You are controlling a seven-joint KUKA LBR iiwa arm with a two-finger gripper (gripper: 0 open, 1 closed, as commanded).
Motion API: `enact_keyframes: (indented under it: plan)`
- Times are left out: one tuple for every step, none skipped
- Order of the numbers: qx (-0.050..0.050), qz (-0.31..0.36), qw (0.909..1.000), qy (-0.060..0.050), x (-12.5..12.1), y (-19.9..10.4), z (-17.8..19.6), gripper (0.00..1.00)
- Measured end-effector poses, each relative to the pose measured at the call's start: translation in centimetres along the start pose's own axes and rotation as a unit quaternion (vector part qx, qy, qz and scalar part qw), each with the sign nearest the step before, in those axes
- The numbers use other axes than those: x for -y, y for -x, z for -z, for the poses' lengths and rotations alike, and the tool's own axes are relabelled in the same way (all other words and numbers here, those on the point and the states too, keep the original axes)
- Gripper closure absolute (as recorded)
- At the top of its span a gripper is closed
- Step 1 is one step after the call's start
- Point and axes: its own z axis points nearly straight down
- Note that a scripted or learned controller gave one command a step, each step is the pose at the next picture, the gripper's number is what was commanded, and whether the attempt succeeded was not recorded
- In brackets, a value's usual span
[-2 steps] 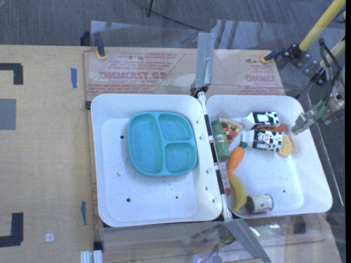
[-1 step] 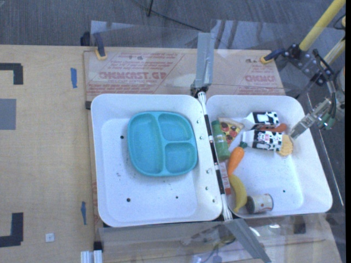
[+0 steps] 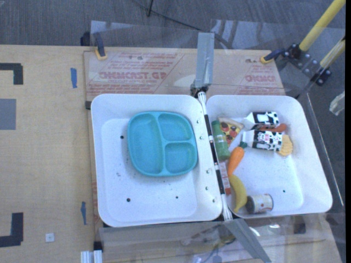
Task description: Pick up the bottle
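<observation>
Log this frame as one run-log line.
bottle: lying in right bin, beside the divider | untouched | carrot, banana close by | teal plate: in left bin

We are looking down from a single fixed camera mounted above the bench (image 3: 38, 147), and it is tilting slightly, so the far edge of the scene is sitting at the top of the frame and the near edge at the bottom. We are standing far enough off to be taking in both white bins whole: the left bin (image 3: 104, 163) is lying just left of centre and the right bin (image 3: 307, 169) beside it, their inner walls touching. Beyond them we are catching a strip of grey carpet (image 3: 55, 10) along the top, and bare wooden benchtop is stretching away to the left.
</observation>
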Motion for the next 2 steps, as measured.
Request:
enact_keyframes:
  plan:
    - [0.0,0.128,0.9918,0.0,1.1,-4.6,2.8,1.0]
    - [-0.001,0.156,0.9877,0.0,-0.7,-7.2,-0.8,1.0]
